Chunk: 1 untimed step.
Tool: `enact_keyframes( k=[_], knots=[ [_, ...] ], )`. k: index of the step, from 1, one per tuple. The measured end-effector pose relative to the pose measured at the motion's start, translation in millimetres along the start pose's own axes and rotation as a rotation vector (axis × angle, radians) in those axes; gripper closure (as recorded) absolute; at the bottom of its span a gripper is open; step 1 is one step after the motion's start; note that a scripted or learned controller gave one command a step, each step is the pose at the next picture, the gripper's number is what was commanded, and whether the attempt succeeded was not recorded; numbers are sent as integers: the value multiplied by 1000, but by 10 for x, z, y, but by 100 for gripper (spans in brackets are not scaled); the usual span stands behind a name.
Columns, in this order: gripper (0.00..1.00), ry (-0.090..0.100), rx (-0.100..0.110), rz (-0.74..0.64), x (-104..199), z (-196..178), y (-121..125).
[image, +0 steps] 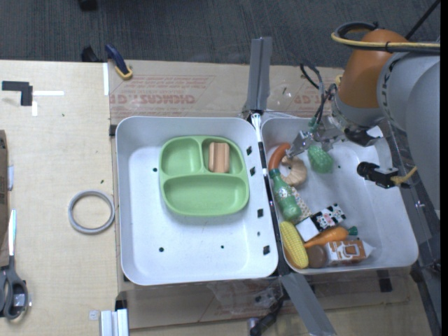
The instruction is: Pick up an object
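A round bumpy green toy fruit (321, 159) lies near the back of the right-hand shallow white bin (392, 215), and it looks like the chosen target, since the grey two-finger gripper (313, 137) hangs just above and beside it. How the tool is set I cannot tell. The step in hand seems to be the approach; nothing is lifted yet. The next move would call for a straight drop over the fruit and a firm close, clear of the neighbours.

Just left of the green fruit sit a tan round toy bun (294, 173) and an orange-red toy sausage (276, 155); nearer the front lie a green printed bottle (285, 197), a yellow toy corn cob (293, 244), an orange toy carrot (327, 236) and a small orange carton (348, 251), its print too small to read.

Left of that bin, the other white bin (140, 236) holds a green sectioned plastic plate (203, 187). Behind it, brown cardboard (168, 93) bears mirrored red lettering, not legible
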State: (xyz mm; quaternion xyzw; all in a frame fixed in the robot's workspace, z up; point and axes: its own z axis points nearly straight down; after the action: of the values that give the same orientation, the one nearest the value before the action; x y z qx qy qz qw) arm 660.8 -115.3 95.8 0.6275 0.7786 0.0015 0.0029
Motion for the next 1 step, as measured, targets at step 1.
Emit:
enact_keyframes(
  k=[1],
  knots=[
    [0,2,6,-32,231,31,-449]
  ],
)
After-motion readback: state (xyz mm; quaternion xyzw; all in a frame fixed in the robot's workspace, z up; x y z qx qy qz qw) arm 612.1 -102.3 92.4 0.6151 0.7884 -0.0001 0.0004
